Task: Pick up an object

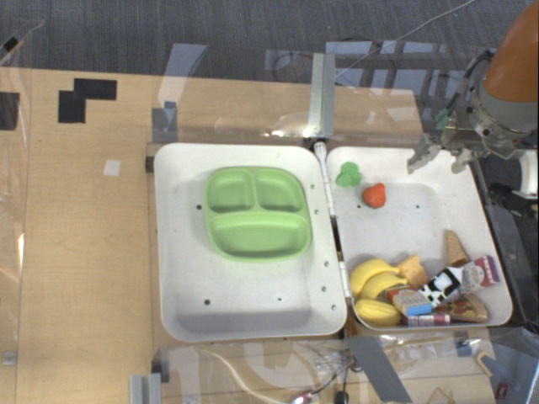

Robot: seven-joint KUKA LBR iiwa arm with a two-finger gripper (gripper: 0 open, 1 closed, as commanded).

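My gripper point(439, 160) hangs spread wide with nothing in it, over the right bin's point(421, 217) far edge. Nearest that edge lies the red toy point(375, 195). It's small and rounded; I judge it could roll from my fingers.

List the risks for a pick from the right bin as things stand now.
1. The yellow bananas, the black-and-white checkered box and other items are heaped in the near corner, so a grab there may slip or catch two things.
2. The small red ball-like toy looks round and may roll away.
3. The tool hangs at the far rim of the white right bin and might clip it descending.
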